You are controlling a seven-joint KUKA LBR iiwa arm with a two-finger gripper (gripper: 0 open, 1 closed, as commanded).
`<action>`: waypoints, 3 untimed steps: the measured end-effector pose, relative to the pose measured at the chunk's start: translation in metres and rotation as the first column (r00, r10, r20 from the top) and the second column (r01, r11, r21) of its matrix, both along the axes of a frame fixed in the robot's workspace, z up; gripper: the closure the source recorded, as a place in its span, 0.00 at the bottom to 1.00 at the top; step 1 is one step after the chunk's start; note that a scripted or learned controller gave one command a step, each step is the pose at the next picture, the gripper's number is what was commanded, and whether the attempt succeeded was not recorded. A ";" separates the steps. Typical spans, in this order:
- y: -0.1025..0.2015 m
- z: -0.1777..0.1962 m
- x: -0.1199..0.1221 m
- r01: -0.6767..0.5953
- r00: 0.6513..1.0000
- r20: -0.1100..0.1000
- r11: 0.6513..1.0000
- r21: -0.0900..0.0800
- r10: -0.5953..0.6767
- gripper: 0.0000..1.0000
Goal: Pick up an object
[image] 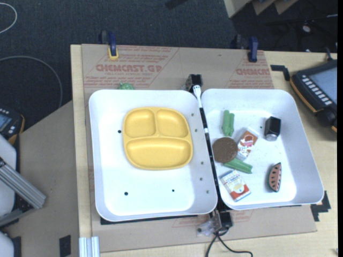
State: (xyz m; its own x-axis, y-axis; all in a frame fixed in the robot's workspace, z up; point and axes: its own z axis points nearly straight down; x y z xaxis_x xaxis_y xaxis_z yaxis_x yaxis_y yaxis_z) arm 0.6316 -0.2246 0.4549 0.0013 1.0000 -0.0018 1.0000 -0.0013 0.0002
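The right bin (300,143) holds several small objects. A green pod-like piece (228,122) lies at its upper left, and a second green piece (238,166) rests lower down. A brown round disc (225,149) sits beside a small red and white packet (246,143). Another red and white packet (235,186) lies near the front edge. A black block (272,128) is at the right, and a watermelon slice (274,176) lies below it. A yellow divided plate (157,137) rests in the left bin (107,159).
Both bins stand on a cardboard sheet (161,63) held by two blue clamps (112,43). A black and orange pendant (320,87) lies at the right edge. A small green item (126,86) sits just behind the left bin.
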 end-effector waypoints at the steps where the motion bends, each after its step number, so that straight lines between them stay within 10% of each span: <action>1: 0.002 -0.007 0.036 -0.004 1.000 0.004 1.000 -0.001 0.004 1.00; 3: 0.001 -0.017 0.035 -0.002 1.000 -0.001 1.000 0.001 0.002 1.00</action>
